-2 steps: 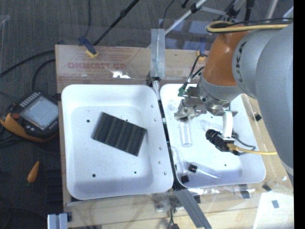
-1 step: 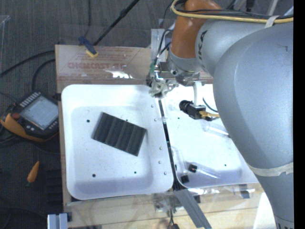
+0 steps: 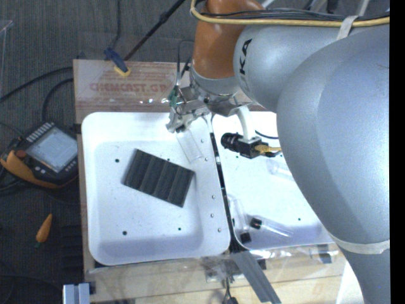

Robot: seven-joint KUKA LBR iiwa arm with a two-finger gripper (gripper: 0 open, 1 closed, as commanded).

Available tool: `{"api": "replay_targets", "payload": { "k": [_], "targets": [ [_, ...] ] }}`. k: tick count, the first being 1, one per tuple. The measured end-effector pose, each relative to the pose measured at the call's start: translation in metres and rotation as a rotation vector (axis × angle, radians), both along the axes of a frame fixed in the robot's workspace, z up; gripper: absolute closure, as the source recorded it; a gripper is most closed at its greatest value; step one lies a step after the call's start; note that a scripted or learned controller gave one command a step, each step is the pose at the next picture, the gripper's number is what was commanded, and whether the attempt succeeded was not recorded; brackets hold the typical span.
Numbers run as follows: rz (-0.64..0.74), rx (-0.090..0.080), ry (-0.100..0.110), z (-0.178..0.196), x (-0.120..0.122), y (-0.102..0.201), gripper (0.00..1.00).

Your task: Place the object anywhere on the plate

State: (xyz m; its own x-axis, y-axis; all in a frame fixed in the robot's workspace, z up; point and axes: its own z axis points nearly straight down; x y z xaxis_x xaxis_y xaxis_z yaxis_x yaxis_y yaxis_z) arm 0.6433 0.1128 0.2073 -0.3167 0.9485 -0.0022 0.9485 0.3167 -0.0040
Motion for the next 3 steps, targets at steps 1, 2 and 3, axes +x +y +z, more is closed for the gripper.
{"api": "replay_targets", "payload": {
  "k": [1, 2, 3],
  "targets": [
    [0.269, 0.0, -0.002, 0.045, 0.026, 0.014, 1.0],
    [0.391, 0.002, -0.001, 0.032, 0.025, 0.086, 1.0],
    [0.55, 0.003, 0.001, 0.015, -0.045, 0.104, 1.0]
  ]
}}
